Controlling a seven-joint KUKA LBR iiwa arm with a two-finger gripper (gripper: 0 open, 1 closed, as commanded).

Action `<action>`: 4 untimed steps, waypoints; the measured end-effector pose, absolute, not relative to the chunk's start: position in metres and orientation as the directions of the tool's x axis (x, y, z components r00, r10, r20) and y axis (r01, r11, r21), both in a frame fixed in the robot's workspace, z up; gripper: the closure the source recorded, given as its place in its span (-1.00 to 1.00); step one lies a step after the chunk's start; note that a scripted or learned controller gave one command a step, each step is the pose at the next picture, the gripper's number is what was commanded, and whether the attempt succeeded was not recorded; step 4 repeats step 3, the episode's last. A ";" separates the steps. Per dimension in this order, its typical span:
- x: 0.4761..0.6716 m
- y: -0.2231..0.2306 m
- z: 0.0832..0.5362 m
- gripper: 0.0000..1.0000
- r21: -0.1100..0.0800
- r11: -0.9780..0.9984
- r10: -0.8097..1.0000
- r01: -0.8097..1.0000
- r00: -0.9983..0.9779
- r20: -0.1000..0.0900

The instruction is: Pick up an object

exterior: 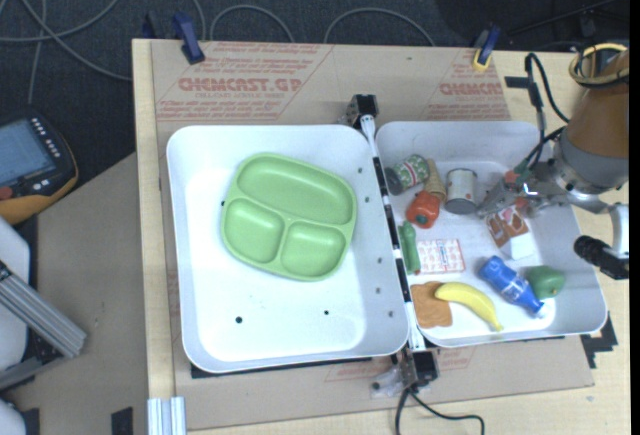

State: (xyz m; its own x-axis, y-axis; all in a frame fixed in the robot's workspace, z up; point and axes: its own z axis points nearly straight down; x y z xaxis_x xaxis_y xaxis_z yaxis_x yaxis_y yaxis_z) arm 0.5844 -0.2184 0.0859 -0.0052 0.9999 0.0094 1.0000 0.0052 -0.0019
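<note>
Objects for picking lie crowded in the right bin [590, 308], the shallow white tray nearer the arm. Along its far side a small green-labelled can [411, 171] lies on its side, and just right of it a silver tin can [461, 190] stands with its end toward the camera. Below the green can sits a red-orange toy vegetable [424, 210]. A slim green piece [408, 247] lies along the bin's left wall. Beside that rests a flat white card with a red pattern [439, 256]. At the near edge a yellow banana [471, 302] lies partly over an orange, toast-like slab [430, 306]. To the right of the banana a blue bottle-shaped toy [510, 284] lies tilted, with a dark green piece [546, 277] touching its far end. A small brown and white packet [508, 224] lies just below the gripper.

Reaching in from the right, the grey arm [598, 161] with its orange band holds the gripper [510, 191] low over the far right part of this bin, between the silver can and the packet. Whether it is released or clenched cannot be told here, and nothing is seen held in it.

In the left bin [200, 303] lies a light green divided plate [289, 216], three compartments up, toward the far side.
</note>
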 end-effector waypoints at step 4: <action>0.668 -0.068 0.186 1.00 0.004 0.003 1.000 1.000 -0.003 0.001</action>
